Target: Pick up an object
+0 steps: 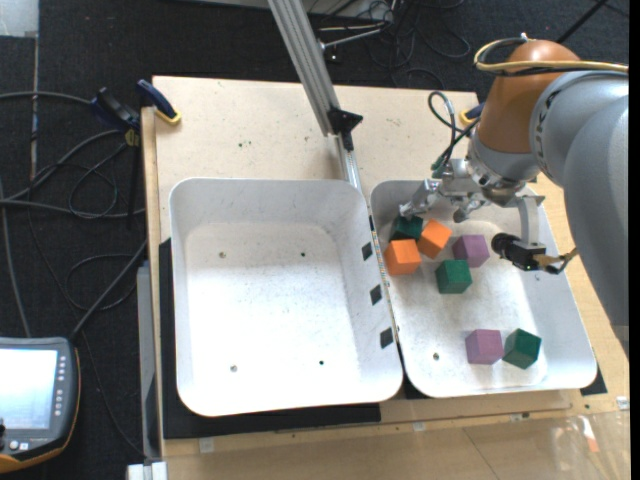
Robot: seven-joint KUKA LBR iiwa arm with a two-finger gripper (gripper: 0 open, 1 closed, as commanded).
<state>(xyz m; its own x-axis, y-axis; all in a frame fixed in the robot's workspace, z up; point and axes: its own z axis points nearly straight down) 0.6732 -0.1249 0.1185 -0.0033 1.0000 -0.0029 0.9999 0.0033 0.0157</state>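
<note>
Several small cubes lie in the right bin (560, 358). Near its far left corner, a dark green cube (406, 228) and two orange cubes (403, 256) (436, 238) huddle together. A purple cube (471, 249) and a green cube (453, 276) sit just right of them. Another purple cube (484, 346) and green cube (522, 348) rest near the front. My gripper (440, 208) hangs over the bin's far end, just above the cluster, with its fingers open and nothing held between them.
The left bin (190, 268) is large and white. A slanted metal rail (305, 48) runs down to the gap between the bins. A black part with a cable (515, 251) juts from the arm over the right bin's right side.
</note>
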